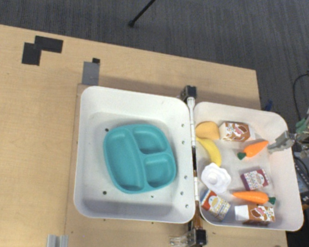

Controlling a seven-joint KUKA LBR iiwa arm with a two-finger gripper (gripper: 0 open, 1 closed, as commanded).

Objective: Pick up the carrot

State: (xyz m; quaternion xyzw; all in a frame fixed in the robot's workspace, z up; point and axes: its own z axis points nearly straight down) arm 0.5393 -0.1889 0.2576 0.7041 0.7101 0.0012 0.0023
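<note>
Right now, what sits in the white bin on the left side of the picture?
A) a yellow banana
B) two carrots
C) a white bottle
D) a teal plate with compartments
D: the left bin holds the teal divided plate, while the banana, both carrots and the other small items lie in the right bin.

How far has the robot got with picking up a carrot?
Nothing looks done yet: both carrots lie in the right bin, one near the top right and one lower down. In hand: the hand sits at the bin's right edge, right beside the upper carrot, though whether it touches it is unclear. Left: gripping a carrot and lifting it out.
</note>
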